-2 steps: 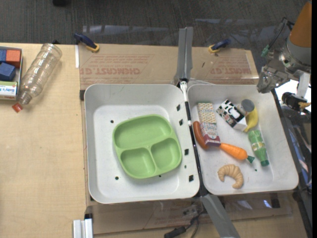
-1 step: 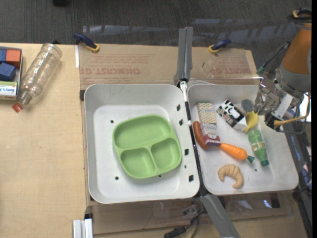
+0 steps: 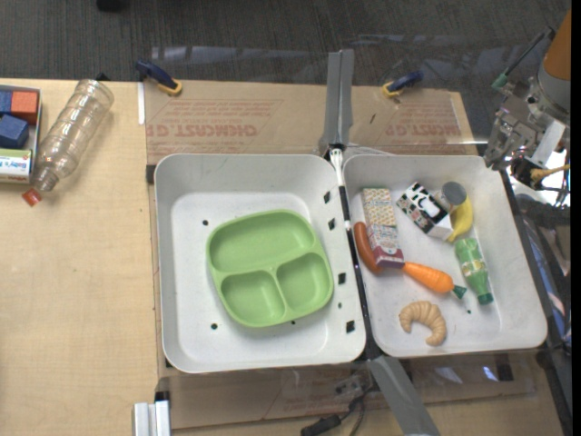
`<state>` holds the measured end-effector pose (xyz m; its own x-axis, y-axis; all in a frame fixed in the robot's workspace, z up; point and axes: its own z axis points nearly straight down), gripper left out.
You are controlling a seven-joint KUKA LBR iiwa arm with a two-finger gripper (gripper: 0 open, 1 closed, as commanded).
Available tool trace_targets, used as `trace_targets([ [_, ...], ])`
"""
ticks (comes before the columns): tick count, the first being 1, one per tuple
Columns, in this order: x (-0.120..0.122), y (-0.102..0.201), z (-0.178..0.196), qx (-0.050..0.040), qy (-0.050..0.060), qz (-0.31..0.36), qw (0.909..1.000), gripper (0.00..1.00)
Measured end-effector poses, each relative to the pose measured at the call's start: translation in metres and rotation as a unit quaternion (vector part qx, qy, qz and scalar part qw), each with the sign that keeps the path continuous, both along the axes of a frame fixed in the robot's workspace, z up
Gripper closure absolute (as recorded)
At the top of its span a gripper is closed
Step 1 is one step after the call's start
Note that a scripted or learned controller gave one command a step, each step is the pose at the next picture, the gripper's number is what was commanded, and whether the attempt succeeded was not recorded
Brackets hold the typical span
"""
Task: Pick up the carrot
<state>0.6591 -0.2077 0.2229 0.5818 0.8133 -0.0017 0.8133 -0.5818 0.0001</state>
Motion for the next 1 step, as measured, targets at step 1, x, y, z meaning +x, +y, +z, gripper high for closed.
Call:
trace_targets([
  [1, -0.0938, 0.001, -0.0238, 0.001, 0.002, -0.094, 0.9955, 1.0],
])
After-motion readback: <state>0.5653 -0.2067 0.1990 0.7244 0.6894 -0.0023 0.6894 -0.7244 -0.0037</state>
